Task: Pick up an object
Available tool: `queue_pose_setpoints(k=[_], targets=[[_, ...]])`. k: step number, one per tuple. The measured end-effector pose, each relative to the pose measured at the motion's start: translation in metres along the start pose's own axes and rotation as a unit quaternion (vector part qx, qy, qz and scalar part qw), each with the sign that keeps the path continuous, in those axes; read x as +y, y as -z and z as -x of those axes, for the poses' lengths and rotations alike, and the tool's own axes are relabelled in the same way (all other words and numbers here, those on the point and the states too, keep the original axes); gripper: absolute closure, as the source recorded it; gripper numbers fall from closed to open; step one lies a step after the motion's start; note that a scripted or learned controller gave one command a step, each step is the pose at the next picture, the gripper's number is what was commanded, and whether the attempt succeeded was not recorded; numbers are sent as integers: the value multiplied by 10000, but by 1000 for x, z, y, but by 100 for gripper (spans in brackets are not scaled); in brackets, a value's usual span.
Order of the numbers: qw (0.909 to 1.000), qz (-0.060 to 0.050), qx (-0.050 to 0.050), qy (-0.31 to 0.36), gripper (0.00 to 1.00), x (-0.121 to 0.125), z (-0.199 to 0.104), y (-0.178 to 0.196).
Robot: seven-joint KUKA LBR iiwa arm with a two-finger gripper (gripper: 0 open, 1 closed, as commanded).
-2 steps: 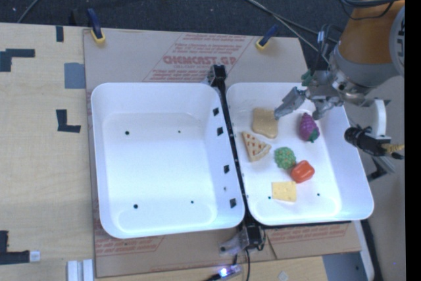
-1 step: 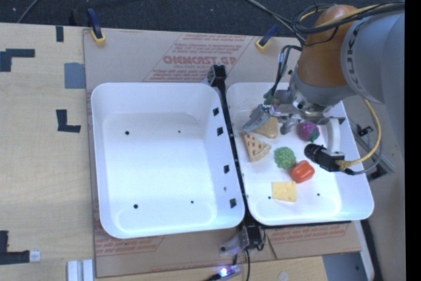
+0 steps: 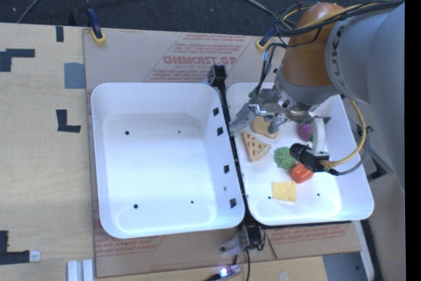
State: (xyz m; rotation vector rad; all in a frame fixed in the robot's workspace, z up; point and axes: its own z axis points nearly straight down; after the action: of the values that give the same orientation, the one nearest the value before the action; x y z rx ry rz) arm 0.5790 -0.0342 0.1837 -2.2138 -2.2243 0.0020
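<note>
Far left: bare wooden counter with a few dark tape marks. A cardboard sheet lies over it under both bins, held by a yellow clamp at its back-left corner.

Left bin: white, shallow, nothing in it but small dark dots on the floor. A row of black clips joins it to its neighbour along the shared wall.

Right bin: all the toy food sits here. Nearest the shared wall, a pizza slice, point toward the front, crust toward the back. Just right of it a green lump like broccoli, then a red piece touching the green one at its front right. A yellow cheese block lies alone, nearer the front edge. A small purple piece sits further back and right, close under the arm.

Tool: hangs low over the back of the right bin, beneath the grey arm with its orange band. Metal parts and a tan shape crowd together there; I cannot tell whether it is wide, narrow, or gripping anything.

Key relation, my reading: the pizza slice lies just in front of the tool and slightly toward the shared wall, long axis running roughly front to back. It is the nearest candidate; a short move forward and down would put the tool over it. The wall close beside it may cramp the approach.
</note>
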Motion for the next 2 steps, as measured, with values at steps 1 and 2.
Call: queue_pose_setpoints(k=[1,2], targets=[[10000,-2,-2,-6,0,-5,-23,0],[10000,-15,-29,-78,0,-55,77,-17]])
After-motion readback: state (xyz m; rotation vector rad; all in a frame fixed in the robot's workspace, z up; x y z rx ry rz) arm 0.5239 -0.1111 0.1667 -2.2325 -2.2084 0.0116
